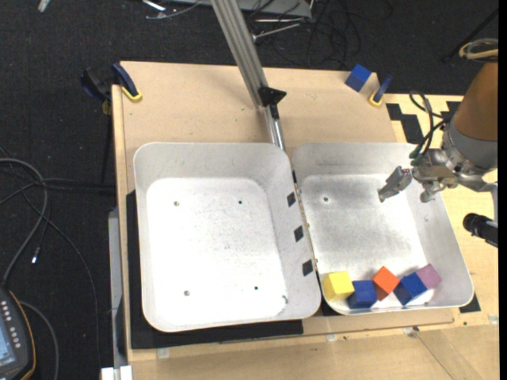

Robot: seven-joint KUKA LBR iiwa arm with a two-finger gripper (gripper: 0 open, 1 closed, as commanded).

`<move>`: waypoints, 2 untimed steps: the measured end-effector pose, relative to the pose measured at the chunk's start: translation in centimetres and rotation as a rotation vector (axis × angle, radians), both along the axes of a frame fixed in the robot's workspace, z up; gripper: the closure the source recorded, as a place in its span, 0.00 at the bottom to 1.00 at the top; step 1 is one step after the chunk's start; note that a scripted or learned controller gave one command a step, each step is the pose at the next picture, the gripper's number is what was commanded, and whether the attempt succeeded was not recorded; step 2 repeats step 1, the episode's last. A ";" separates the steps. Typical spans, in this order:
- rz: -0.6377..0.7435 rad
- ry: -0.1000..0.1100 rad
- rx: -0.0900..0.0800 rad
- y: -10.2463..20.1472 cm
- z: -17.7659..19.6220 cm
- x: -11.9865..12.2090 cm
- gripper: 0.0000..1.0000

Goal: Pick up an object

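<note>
A: At the near edge of the right bin [444, 236], what lies there?

B: Five blocks in a row against the front wall: a yellow block [338, 283] leftmost, a blue block [363, 293] touching it, an orange block [386, 281] next, a second blue block [410, 288], then a purple block [428, 276] at the right corner. They sit packed together, touching or almost so.

A: And the left bin [150, 212]?

B: It lies just beside the right one on the wooden surface [198, 101], their inner rims meeting.

A: Where are the fingers?

B: Farther back, the fingers [410, 184] hover over the right bin's far right part, well apart from the blocks. They are spread apart, one prong to the left and one to the right, with nothing between them. The arm [475, 125] comes in from the right, its orange band above the wrist.

A: Anything beyond?

B: A small blue cube [358, 77] rests on the surface's far edge near a clamp, and a metal pole [238, 38] slants up from between the bins
</note>
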State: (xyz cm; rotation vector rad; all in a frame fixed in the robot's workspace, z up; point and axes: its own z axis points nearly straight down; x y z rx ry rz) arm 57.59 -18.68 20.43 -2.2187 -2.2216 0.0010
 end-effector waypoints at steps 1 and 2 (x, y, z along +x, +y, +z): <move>-0.002 0.006 0.003 4.3 -3.3 -6.6 0.00; -0.002 0.006 0.003 4.3 -3.3 -6.6 0.00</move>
